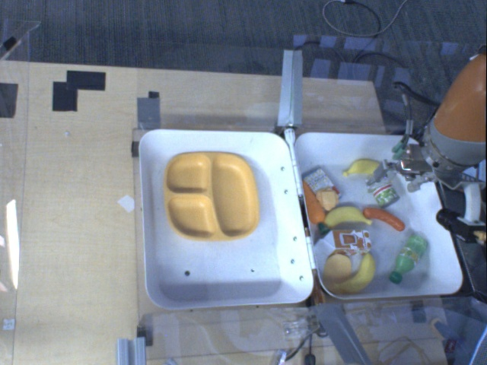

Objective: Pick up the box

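Observation:
The box is a small white carton with brown print. It lies flat in the lower middle of the right bin, between a banana above it and another banana below it. My gripper hangs over the bin's upper right part, well above and to the right of the box. It is open, with nothing between its fingers. A small green-labelled can sits just below the fingertips, and a third banana lies to their left.
Around the box lie a red chili, a green bottle, an orange carrot, a small grey packet and a round bun. The left bin holds a yellow divided plate.

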`<state>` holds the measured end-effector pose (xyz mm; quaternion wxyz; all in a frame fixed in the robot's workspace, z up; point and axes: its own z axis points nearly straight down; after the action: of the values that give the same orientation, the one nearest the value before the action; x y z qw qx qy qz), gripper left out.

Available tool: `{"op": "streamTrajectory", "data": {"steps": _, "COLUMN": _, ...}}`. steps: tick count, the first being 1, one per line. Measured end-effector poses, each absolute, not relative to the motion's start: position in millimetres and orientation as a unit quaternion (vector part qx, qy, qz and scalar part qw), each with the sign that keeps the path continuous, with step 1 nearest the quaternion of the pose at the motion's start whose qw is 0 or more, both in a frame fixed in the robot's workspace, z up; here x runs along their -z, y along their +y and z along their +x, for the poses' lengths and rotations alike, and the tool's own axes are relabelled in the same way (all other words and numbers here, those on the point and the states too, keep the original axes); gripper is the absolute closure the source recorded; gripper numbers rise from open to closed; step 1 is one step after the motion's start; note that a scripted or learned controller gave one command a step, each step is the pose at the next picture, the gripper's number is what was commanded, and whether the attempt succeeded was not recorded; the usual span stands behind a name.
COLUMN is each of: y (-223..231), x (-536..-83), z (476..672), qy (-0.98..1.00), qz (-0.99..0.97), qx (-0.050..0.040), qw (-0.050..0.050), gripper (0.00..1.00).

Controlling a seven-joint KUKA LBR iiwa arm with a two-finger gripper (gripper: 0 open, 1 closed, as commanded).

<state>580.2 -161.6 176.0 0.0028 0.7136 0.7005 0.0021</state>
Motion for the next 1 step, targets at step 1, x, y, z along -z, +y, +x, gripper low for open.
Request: {"op": "streamTrajectory", "data": {"steps": 1, "y": -161.7, "x": -175.8, "z": 580.0, "qy": 0.700, "qz": 0.714, "qx": -0.0019, "qw": 0.002, "gripper": 0.00}}
